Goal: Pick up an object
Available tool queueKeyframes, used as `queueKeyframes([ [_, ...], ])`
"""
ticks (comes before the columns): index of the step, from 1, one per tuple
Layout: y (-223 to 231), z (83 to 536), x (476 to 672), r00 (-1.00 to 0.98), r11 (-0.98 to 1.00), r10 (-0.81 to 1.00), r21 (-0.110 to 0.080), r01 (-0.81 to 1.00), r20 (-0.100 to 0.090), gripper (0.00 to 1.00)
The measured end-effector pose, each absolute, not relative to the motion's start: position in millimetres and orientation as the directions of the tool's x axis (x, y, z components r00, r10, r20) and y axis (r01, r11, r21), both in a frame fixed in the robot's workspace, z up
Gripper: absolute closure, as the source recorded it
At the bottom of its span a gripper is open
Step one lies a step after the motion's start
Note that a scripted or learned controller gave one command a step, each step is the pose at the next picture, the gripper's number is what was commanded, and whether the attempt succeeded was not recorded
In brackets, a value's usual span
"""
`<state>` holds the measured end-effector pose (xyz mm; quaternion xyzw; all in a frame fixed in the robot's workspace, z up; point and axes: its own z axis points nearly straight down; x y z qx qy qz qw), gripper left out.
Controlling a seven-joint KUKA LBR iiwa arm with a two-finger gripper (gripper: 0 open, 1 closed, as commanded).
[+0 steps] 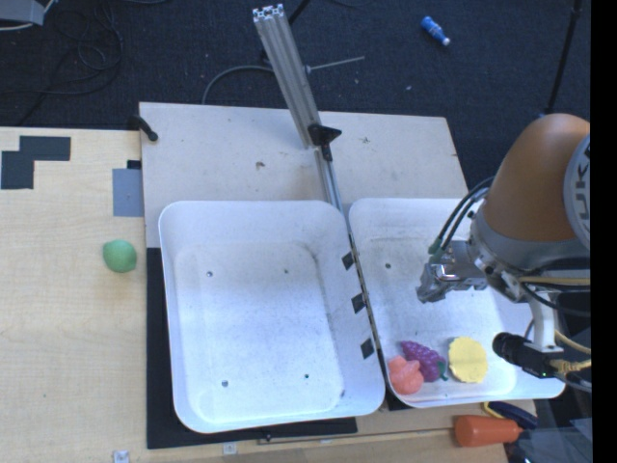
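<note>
Right bin (386,234): three small toys (421,357)

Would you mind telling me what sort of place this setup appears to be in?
Most likely a robotics lab, at a grasping test bench. Two white bins sit side by side under a robot arm, small toy-like objects lie in the right bin, and loose cables trail across the dark carpet behind.

Below my jaws I see a purple toy (422,356), an orange-pink one (404,375) and a yellow disc (468,360) in the white right bin (386,234). Far left of them, a green ball (120,256) on the pale wood counter (58,336).
</note>
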<state>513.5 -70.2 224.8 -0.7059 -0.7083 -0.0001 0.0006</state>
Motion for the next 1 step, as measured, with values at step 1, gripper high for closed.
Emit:
queueKeyframes([
  [1,-13.5,217.9,514.0,-0.004,0.004,1.000,-0.001,1.000,0.001,1.00],
])
